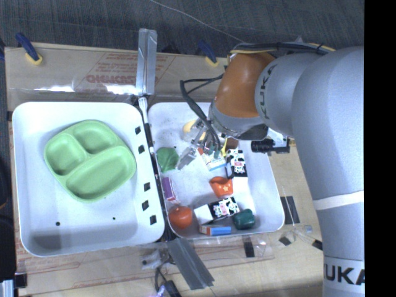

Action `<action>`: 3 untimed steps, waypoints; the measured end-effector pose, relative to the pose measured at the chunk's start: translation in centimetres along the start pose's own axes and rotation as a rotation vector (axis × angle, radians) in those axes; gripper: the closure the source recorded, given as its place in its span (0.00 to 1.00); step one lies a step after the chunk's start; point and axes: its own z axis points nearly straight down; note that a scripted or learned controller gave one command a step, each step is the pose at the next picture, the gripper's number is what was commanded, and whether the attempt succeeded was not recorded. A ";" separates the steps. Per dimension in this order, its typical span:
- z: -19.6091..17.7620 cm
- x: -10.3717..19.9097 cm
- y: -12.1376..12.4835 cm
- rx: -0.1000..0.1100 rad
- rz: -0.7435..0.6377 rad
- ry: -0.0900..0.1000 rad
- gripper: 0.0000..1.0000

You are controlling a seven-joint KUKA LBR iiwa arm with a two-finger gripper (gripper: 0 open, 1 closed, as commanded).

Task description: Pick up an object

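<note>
Because the gripper (197,146) sits low in the middle of the right bin (267,198), among packed clutter, I worry most about a glancing miss. I cannot tell how its jaws stand, nor whether anything is in them. The likeliest target, I judge, is the green object (166,158) just left of the tip, against the bin's left wall. A push could wedge it there. The orange piece (221,185) and the cow-print box (236,164) crowd the lower right, so I may nudge those instead.
</note>
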 end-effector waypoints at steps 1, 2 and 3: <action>-0.1 3.7 -0.5 0.001 0.119 0.000 0.00; -0.2 1.4 -8.6 0.000 0.164 -0.003 0.00; -0.5 7.1 -12.3 -0.008 0.305 -0.016 0.00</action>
